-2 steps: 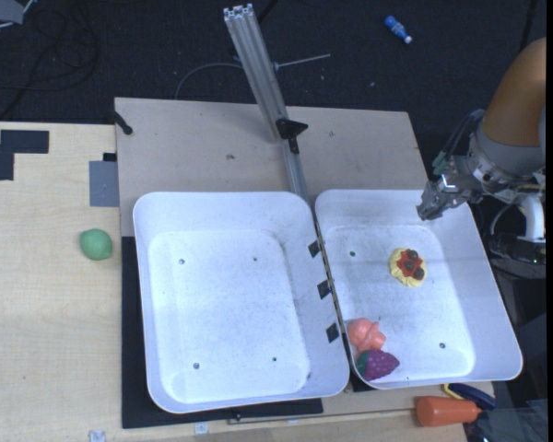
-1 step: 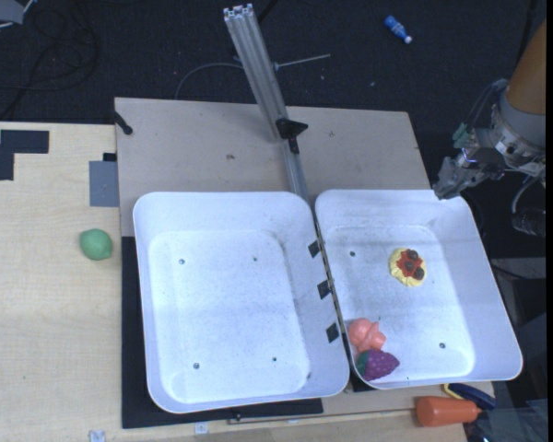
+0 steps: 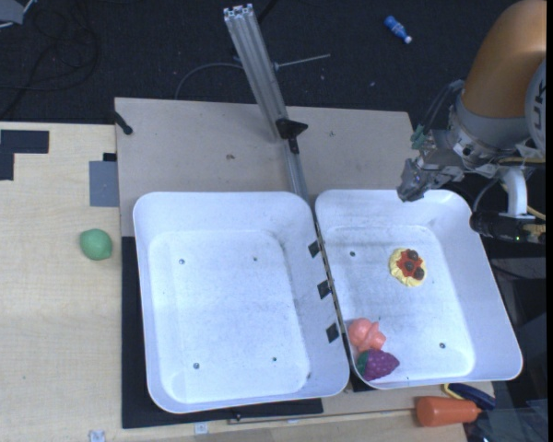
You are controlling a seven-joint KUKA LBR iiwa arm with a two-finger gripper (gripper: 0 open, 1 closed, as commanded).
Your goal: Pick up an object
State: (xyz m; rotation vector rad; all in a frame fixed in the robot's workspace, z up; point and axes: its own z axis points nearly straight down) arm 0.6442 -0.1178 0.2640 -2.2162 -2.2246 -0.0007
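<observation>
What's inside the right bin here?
The right bin holds a yellow and red toy, a pink toy and purple grapes. The grapes' left edge hides something green.

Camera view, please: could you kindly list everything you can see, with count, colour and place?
bins: two, white, side by side on the bench
yellow and red toy: one, in the right bin
pink toy: one, right bin, near front left corner
purple grapes: one, touching the pink toy
green ball: one, on the bench left of the bins
orange object: one, in front of the right bin
blue object: one, on the dark floor behind
metal rail: one, grey, behind the bins
gripper: one, dark, over the right bin's rear edge
</observation>
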